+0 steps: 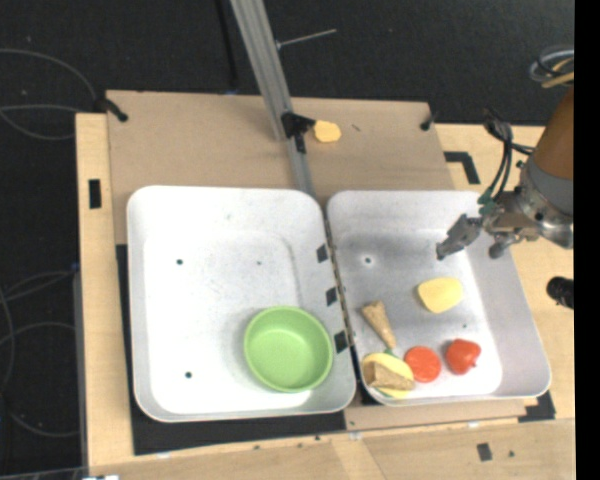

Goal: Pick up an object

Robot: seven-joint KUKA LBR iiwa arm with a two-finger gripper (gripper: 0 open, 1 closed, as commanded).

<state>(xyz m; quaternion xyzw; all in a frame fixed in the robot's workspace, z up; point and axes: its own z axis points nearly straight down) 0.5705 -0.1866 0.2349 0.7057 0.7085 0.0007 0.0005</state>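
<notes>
**Tool hung open over the right bin**

The tool hovered above the right bin, fingers spread and holding nothing. Just below it lay a yellow lump; two red pieces sat nearer the front. A green bowl rested in the left bin.

Tan worktop w/ two shallow white bins side by side: left bin, right bin, touching along the middle. A slanted grey metal rail runs from the top edge down to where the bins meet. Small yellow piece lies on the board just right of the rail, outside both bins. Dark floor around, thin cables across it.
</notes>
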